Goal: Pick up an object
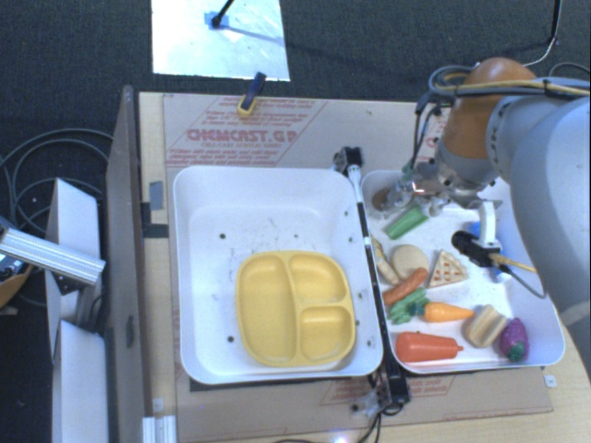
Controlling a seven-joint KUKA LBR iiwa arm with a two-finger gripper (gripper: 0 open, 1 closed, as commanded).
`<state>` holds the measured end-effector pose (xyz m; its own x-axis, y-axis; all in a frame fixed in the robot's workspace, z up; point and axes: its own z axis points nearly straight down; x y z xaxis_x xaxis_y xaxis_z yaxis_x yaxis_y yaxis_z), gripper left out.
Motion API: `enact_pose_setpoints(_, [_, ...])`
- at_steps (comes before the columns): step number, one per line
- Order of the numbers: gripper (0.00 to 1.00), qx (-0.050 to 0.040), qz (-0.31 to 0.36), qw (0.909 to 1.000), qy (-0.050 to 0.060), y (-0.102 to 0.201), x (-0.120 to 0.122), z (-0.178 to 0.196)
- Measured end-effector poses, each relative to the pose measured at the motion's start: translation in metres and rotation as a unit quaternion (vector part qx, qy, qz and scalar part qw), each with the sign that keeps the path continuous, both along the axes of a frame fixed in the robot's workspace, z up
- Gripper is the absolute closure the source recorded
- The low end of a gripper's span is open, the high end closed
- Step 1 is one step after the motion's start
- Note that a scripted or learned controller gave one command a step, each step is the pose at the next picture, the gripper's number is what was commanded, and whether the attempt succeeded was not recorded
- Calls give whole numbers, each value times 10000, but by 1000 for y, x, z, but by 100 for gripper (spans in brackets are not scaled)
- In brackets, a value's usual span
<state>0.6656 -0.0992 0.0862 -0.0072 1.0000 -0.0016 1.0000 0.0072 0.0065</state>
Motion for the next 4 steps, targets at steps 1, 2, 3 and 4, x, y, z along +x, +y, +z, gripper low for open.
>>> enact_pose_setpoints(1, [0,11,-32,10000,42,12,-40,-2])
enact_pose_setpoints(2, [0,6,-6,10000,0,17,6,-1])
enact_pose_setpoints(3, [0,-4,-65,10000,38,-55,-48,-2])
enact_pose_setpoints(4, [0,21,-7,10000,49,1,-96,-2])
